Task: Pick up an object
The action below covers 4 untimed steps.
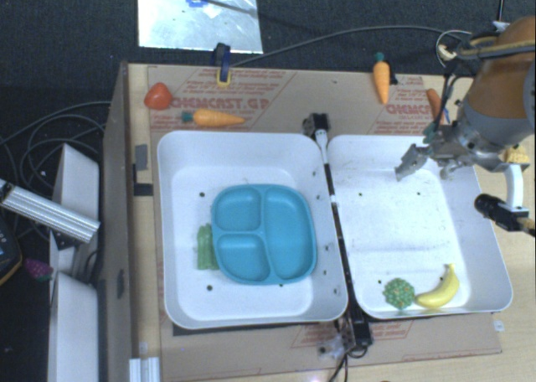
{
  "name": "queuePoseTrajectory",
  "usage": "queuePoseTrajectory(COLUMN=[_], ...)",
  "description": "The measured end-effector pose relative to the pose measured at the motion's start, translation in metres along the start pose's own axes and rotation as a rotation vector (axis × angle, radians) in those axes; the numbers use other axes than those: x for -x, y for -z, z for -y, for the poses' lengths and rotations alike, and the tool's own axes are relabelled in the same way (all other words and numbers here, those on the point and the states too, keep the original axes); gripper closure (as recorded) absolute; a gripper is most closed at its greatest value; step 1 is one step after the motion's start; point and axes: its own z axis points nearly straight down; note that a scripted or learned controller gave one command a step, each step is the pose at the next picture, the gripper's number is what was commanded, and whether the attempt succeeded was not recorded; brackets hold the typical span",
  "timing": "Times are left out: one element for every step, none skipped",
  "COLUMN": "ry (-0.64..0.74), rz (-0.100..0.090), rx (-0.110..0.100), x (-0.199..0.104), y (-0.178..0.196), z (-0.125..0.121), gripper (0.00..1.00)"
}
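Two objects, banana (440,290) and green ball (399,292), well below gripper (429,160).

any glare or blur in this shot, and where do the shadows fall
Camera view: strong glare on the foil sheet above the bench; the white bins are evenly lit and slightly washed out; the hand and arm look soft and a little blurred; the banana and the blue tray throw only faint, short shadows; the floor at left is dark.
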Motion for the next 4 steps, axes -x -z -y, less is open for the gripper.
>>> queuePoseTrajectory(ry=[0.001, 0.005, 0.008, 0.011], rz=[0.0, 0.002, 0.004, 0.006], rx=[-0.001, 0.005, 0.008, 0.011], x=[0.015, 0.015, 0.015, 0.016], y=[-0.091, -0.078, -0.066, -0.055], z=[-0.062, -0.064, -0.065, -0.066], gripper=[0.0, 1.0, 1.0, 1.0])
